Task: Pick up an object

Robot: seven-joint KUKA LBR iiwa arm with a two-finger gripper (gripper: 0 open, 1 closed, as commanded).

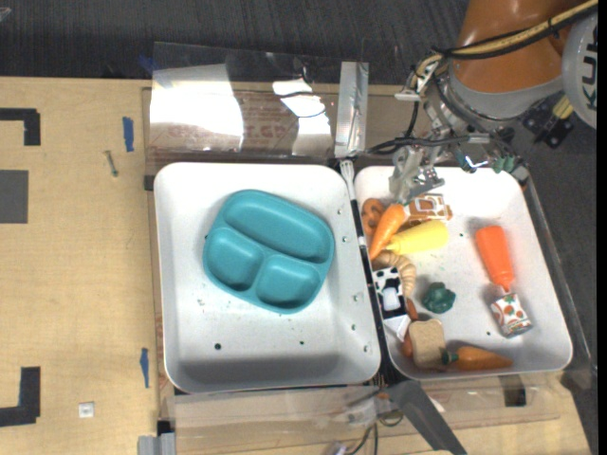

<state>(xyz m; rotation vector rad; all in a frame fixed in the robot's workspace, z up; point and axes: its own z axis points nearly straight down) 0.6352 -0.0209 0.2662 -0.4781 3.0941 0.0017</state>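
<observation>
Gripper (414, 180) over far-left corner of right bin (548, 282), above small orange-white box (429, 207); finger opening cannot be determined; teal tray (268, 248) in left bin (180, 282)

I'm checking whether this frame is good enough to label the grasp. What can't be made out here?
- Gripper: its fingers blur into cables and the items below, so open or shut is unclear.
- Small orange-and-white box: contact with the gripper can't be judged.
- Black-and-white item at the right bin's left wall: too small to identify.
- Arm: cut off by the top edge.
</observation>
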